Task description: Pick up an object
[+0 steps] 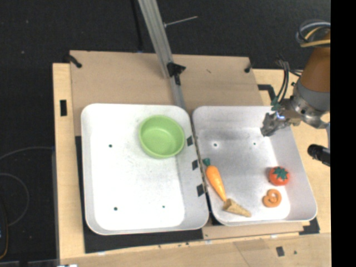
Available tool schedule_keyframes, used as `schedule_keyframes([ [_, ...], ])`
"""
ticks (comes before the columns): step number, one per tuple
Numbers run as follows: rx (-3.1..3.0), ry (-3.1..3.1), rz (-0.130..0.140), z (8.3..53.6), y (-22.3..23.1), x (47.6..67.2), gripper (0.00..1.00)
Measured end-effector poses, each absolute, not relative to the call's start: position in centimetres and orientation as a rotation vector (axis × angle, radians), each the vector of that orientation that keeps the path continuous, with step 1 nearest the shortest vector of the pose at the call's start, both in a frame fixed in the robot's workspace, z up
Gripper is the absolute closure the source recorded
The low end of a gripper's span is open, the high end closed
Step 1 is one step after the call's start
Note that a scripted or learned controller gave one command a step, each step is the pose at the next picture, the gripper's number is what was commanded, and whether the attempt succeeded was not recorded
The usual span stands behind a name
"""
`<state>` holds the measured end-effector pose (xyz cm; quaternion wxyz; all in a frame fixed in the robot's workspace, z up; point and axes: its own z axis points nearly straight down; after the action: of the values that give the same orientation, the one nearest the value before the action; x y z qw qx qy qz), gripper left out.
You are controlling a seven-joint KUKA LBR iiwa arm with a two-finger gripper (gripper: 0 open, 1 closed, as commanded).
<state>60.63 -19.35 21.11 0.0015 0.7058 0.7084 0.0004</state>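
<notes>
I see the toy carrot (215, 182) lying in the right bin (233, 127), near its left wall at about 7 o'clock. A cone (237, 208) lies just past its tip. A tomato (279, 175) and pretzel (272, 198) sit at 4 o'clock. The gripper (270, 124) hangs over the bin's 1 o'clock corner; I cannot tell its state. A green bowl (162, 137) sits in the left bin (111, 193).

Looks like a robotics lab: plywood bench (156, 65), two white bins (100, 166), a metal camera pole (158, 35), toy food like a carrot (216, 182).
</notes>
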Motion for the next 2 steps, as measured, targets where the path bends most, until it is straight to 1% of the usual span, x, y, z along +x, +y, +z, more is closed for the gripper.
schedule_keyframes([
  [1,2.212,2.23,0.004,21.6,-13.1,61.7,1.0],
  [2,2.212,2.229,0.006,23.1,-7.9,62.1,1.0],
])
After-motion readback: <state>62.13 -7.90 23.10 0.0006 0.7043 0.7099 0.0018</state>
